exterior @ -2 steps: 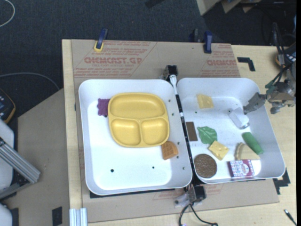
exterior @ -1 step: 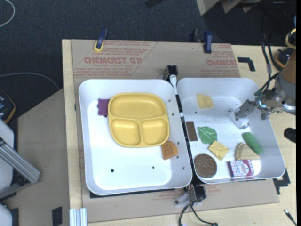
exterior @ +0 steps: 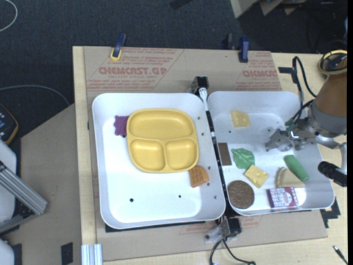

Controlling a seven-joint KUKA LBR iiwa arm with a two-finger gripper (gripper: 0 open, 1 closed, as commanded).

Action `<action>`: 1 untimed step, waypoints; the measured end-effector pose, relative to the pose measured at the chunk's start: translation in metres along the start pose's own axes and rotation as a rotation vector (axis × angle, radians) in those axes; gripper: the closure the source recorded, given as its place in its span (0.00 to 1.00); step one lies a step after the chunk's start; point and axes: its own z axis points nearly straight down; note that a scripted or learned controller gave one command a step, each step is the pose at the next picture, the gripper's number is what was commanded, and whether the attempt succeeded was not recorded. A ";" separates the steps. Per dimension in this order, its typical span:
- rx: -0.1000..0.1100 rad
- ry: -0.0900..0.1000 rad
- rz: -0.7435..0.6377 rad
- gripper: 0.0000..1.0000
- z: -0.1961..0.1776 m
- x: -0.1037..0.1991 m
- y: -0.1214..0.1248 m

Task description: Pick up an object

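Two shallow white bins sit side by side on the bench, their inner rims touching along a dark seam. Left bin (exterior: 107,164): a yellow divided plate (exterior: 162,138) lies toward the far side; a purple piece (exterior: 121,125) touches its left edge; an orange waffle-like piece (exterior: 199,176) rests just off its near right corner, close to the inner rim; the near half of this floor is bare and offers the widest open room. Right bin (exterior: 259,99): a pale yellow block (exterior: 240,118) lies far; a brown bar (exterior: 224,153) lies along the left rim; a green leaf (exterior: 243,158), a yellow cheese wedge (exterior: 256,175), a brown round patty (exterior: 241,194), a red-and-white packet (exterior: 282,197) and a green cylinder (exterior: 295,168) crowd the near side. The gripper (exterior: 277,141) hangs low over the right bin's middle, just far of the green cylinder, with nothing seen between its fingers; whether the fingers stand apart or together cannot be told.
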 end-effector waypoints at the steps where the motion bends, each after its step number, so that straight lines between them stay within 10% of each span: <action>1: -0.002 -0.001 0.000 0.00 0.028 0.001 0.000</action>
